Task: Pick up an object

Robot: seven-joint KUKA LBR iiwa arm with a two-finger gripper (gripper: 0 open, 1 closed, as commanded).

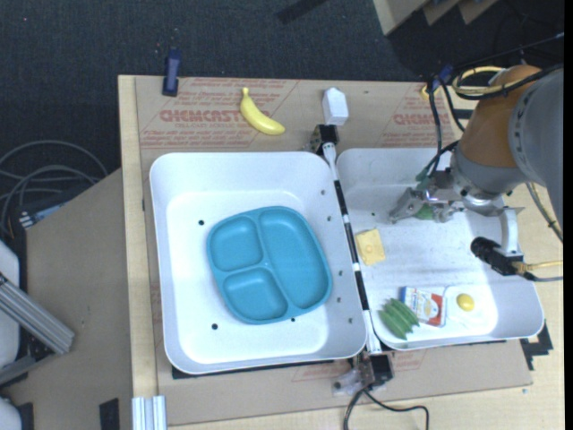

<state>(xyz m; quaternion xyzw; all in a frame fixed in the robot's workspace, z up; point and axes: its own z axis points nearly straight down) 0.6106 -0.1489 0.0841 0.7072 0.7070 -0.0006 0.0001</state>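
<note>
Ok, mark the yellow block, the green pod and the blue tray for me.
yellow block (370,246), camera view, middle of its top face.
green pod (399,317), camera view, middle of the pod cluster.
blue tray (269,263), camera view, the ridge where its compartments meet.

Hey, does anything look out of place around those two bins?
Yes: a yellow banana lies on the bench above the left bin, outside both bins. Everything else small sits in the right bin.
</note>
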